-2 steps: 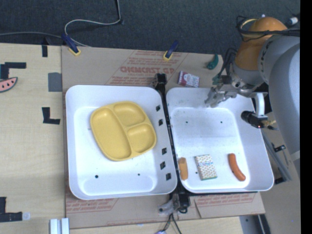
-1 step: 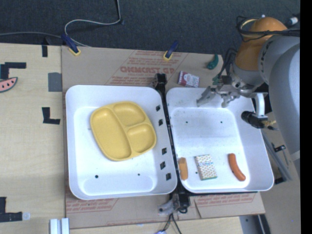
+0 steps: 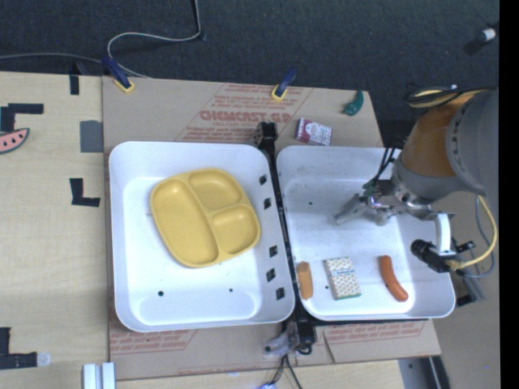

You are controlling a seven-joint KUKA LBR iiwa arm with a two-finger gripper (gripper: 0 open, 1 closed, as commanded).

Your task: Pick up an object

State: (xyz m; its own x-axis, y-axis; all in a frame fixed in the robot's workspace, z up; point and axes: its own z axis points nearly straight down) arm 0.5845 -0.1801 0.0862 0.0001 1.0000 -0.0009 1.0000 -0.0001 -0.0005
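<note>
Objects available for pickup lie in the right bin (image 3: 324, 164): a small patterned carton (image 3: 342, 278), an orange sausage-shaped piece (image 3: 392, 278) to its right, and a shorter orange-brown piece (image 3: 304, 279) to its left, close to the divider between the bins. All three sit along the near edge of that bin, apart from one another.

1. Gripper (image 3: 350, 211): positioned over the middle of the right bin, pointing toward the left of the view. Finger state cannot be told from this angle. No object shows between the fingers. The gripper is well apart from all three objects, which lie nearer the bottom of the view.

2. Arm (image 3: 442, 148): grey with an orange band, entering from the right and crossing the right rim of the right bin.

3. Left bin (image 3: 130, 241): contains a yellow three-compartment plate (image 3: 204, 215), set at a slant in its upper half.

4. Surroundings: both bins rest on a cardboard sheet (image 3: 162, 112). A small red-and-white packet (image 3: 313, 131) lies on the cardboard just beyond the far rim of the right bin. A green item (image 3: 353, 102) lies at the cardboard's far right corner.
</note>
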